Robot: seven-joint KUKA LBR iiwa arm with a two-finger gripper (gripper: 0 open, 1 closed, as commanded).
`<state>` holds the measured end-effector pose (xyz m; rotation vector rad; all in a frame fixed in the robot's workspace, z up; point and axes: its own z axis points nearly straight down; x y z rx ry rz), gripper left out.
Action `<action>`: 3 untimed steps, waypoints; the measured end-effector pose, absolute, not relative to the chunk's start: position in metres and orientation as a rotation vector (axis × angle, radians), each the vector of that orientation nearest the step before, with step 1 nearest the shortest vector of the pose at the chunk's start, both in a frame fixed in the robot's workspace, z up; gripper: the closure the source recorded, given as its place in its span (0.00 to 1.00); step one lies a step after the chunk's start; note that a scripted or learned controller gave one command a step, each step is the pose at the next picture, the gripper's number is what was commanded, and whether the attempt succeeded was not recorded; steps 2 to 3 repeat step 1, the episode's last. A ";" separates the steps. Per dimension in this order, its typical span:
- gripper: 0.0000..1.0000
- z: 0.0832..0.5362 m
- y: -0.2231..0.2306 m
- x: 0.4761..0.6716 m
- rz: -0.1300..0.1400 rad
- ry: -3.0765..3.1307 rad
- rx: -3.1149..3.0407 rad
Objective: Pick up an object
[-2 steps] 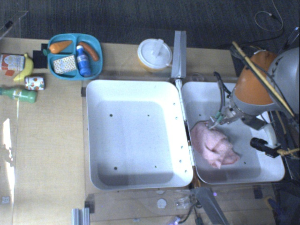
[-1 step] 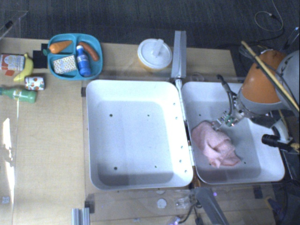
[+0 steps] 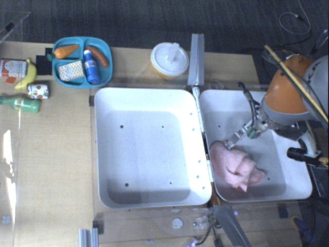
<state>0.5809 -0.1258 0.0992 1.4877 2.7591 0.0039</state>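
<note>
The arm is reaching in from the right over the right bin (image 3: 290, 189), its orange band sitting high above the wrist. The gripper (image 3: 232, 143) is hanging low inside that bin, its tip just beside the upper left edge of a pink soft object (image 3: 237, 168), perhaps touching it. Whether the fingers are spread or closed I cannot tell; they are too small and dark against the bin floor. Nothing is showing between them.

The pink soft object is lying in the lower left part of the right bin, close against the wall it shares with the left bin (image 3: 149, 148). It is looking lumpy and crumpled, like cloth or plush, with rounded folds. Both bins are looking like smooth white plastic, shallow, with rounded corners and small dark holes in their floors.

Beyond the bins, a white lidded cup (image 3: 169, 59) with a yellowish rim is standing on the wooden surface (image 3: 46, 163). Farther left a blue divided tray (image 3: 107, 53) is holding toy food, including an orange carrot shape and a blue bottle. A yellow banana (image 3: 28, 74), a small can (image 3: 38, 91) and a green bottle (image 3: 21, 104) are lying near the left edge
</note>
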 end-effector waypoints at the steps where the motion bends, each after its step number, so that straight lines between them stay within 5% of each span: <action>1: 0.00 0.090 -0.103 0.552 0.008 2.776 1.437; 3: 0.00 0.090 -0.103 0.552 0.008 2.776 1.437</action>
